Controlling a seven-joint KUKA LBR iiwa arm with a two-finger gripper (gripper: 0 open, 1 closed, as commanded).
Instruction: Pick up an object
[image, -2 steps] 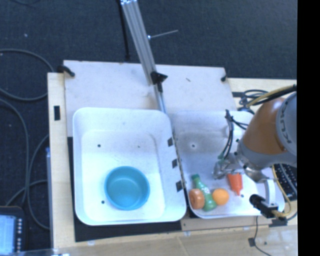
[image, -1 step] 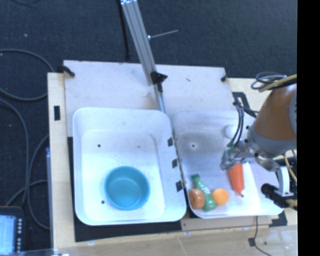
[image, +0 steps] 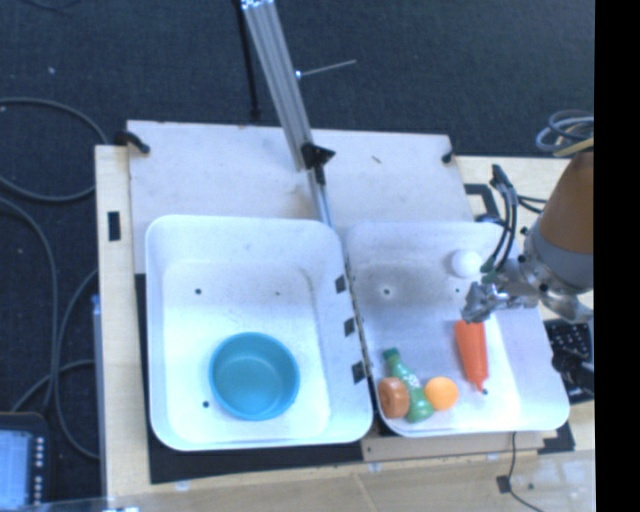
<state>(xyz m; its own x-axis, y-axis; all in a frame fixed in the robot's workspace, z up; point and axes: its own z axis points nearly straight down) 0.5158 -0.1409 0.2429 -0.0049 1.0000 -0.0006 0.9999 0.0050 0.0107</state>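
I read this as the approach step of the pick: nothing is lifted yet, and my gripper hangs over the right bin, just above the top end of the carrot. I can't tell from this slanted view whether the tool is parted or closed; the metal at the tip is too small and blurred, and nothing shows clamped in it.

The carrot looks like the nearest candidate. It lies lengthwise near the right bin's right wall, its lower end pointing toward the bin's front edge. A white ball sits just beyond the gripper toward the bin's back-right part. In the front edge of the same bin a small cluster is bunched together: an orange ball, a green bottle-like piece and a brownish round piece, touching or nearly so. The left bin carries a blue bowl toward its front edge.

The arm reaches in from the right edge, its orange band above the grey wrist, tool tipped down and inward toward the bin floor.

My judgement for the next move: centre the tool over the carrot's middle rather than its tip, line it up across the carrot's narrow width, then descend. The bin's right wall is close, so clearance on that side may be tight.
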